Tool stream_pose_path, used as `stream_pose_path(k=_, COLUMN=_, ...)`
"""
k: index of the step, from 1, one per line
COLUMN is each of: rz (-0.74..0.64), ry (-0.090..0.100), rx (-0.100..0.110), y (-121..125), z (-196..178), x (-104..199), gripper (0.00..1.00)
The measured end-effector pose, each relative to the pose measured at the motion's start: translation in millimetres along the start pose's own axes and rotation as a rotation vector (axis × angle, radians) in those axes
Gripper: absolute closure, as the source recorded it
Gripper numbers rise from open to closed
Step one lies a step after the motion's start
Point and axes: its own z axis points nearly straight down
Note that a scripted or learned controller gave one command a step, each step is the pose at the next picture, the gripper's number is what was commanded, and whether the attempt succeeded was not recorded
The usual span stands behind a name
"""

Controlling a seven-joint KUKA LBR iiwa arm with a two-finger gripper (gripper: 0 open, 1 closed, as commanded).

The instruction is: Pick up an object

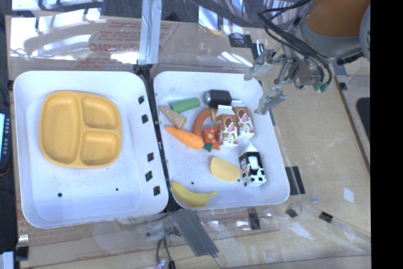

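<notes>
The right bin (272, 135) holds several toy foods. At its back lie a green piece (184, 104) and a black piece (217, 98). Near the middle are an orange carrot (186, 137), a red sausage (203, 120) and two small brown cartons (227, 126). Toward the front sit a black-and-white milk carton (253, 169), a yellow wedge (223, 169) and a banana (191, 194). My gripper (262, 86) hangs open above the bin's back right corner, with nothing between its fingers. It stands right of the black piece and just beyond the cartons.
The left bin (25, 186) carries a yellow divided plate (80, 129). A grey tape strip (150, 28) runs up from the seam between the bins. The arm and its cables (302, 66) reach in over the bench at the right.
</notes>
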Motion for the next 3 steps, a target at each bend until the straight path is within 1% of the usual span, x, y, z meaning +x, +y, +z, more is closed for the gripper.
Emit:
stream_pose_path(k=1, rz=-0.112, ry=0.009, rx=-0.006, y=28.3, z=143.3, x=43.6, gripper=0.0)
stream_pose_path(k=2, rz=-0.286, ry=-0.004, rx=0.0, y=111.0, z=191.0, x=39.3, gripper=0.0)
stream_pose_path(k=3, rz=-0.287, ry=-0.008, rx=0.01, y=105.5, z=178.2, x=37.6, gripper=1.0)
